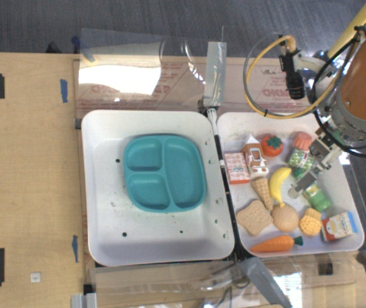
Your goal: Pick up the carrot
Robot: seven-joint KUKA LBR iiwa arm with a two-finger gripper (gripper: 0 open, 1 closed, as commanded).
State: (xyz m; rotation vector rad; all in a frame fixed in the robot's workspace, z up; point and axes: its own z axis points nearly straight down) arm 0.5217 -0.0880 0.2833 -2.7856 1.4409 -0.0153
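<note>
I see the counter, tan and flat, carrying two shallow white bins side by side. The left bin holds a teal divided plate near its middle. The right bin is crowded with toy food. The arm, grey with its orange band, reaches in from the right over that bin's right half, with yellow and black cables looping above its far edge.

My gripper hangs over the middle of the right bin, just right of the yellow banana, and I cannot tell how its jaws stand from this angle.

The carrot lies on its side along the near edge of the right bin, orange with a green tip pointing right, well apart from the gripper. Just above it sit a slice of bread and a round bun. A tomato rests toward the far side, and a small carton sits in the near right corner.
</note>
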